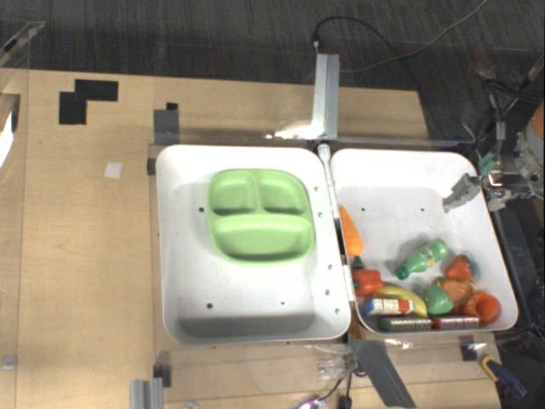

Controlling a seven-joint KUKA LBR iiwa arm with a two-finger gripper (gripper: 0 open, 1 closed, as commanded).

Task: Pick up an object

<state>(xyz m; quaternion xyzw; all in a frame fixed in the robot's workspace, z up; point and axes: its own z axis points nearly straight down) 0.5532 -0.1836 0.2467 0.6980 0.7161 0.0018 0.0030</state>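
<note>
My gripper (477,196) hangs over the right rim of the right bin (400,177), up by its far right corner. It is open: a grey finger (460,192) points down-left and nothing sits between the two. The toy foods lie well below it in the bin's near part: a green bottle (423,258), an orange carrot (351,233) along the left wall, a red piece (368,281), a yellow banana (393,301), a small green piece (439,299), a red-orange fruit (460,268) and an orange cup (485,307).
In the left bin (183,262) lies a light green divided plate (260,214). A metal post (327,96) stands behind the seam between the bins. A dark stick (426,322) lies against the right bin's front wall. Cables hang at the far right.
</note>
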